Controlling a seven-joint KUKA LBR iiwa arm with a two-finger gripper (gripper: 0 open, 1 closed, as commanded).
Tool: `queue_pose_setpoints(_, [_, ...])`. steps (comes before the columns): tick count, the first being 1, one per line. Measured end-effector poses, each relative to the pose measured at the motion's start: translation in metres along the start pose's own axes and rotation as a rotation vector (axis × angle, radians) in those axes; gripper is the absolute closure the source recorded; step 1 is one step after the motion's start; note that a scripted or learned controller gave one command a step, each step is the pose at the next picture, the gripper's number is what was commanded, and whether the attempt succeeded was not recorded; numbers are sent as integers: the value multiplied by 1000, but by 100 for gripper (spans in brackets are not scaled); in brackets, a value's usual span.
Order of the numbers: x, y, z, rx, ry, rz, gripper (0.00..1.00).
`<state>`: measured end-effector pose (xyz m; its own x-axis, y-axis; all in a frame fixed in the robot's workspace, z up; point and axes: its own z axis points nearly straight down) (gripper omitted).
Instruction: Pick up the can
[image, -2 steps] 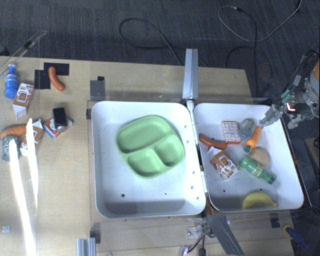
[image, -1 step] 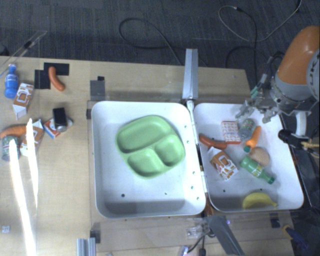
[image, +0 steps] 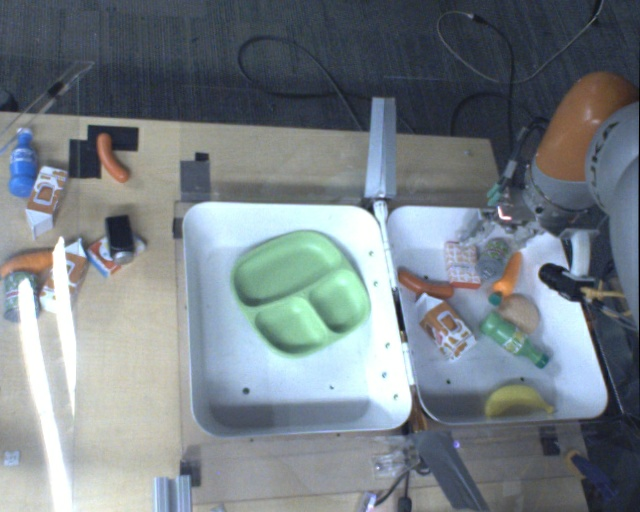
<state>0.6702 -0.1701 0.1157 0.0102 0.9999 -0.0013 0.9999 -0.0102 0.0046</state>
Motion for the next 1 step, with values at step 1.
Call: queue_pose_setpoints(1, [-25, 6, 19, -11, 5, 49, 0])
